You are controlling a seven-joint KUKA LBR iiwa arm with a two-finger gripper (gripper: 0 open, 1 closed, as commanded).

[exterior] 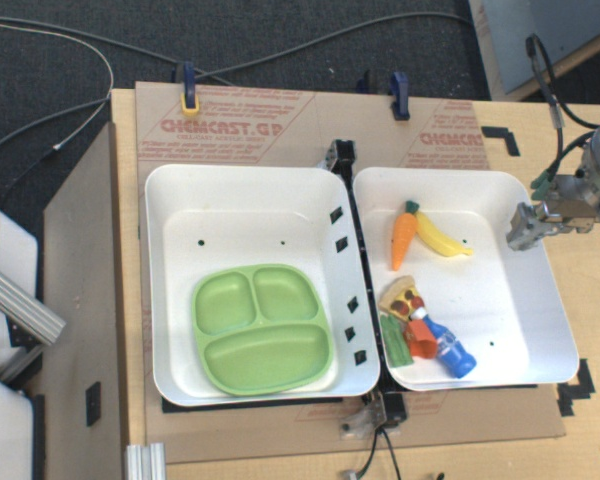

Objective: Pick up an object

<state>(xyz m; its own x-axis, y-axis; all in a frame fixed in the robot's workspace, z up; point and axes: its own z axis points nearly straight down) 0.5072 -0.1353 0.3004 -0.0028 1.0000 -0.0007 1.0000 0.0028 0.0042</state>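
Brown board-topped bench (pixel 280 118) underneath, carrying two shallow white bins pressed together along a dark middle seam.

Hovers at the outer rim of the right white bin (pixel 555 298): grey two-finger pincer (pixel 525 226), just above that edge, nothing seen in its grasp. Cannot tell whether apart or together.

Lying closest to the pincer, across a strip of bare white floor: yellow toy banana (pixel 442 238), touching the orange toy carrot (pixel 404 238) just beyond it. Further off and toward the near rim, well apart from the pincer: flat toy pizza slice (pixel 400 298), a small red piece (pixel 420 340), a green strip (pixel 393 346) against the seam wall, and a blue toy bottle (pixel 450 350), all bunched and touching. Leaves open floor along the pincer's side of this bin, from far rim to near corner.

Beyond the seam, farthest from the pincer: left white bin (pixel 160 268) holding a light green divided plastic plate (pixel 263 328) close to its near wall, with bare floor behind.
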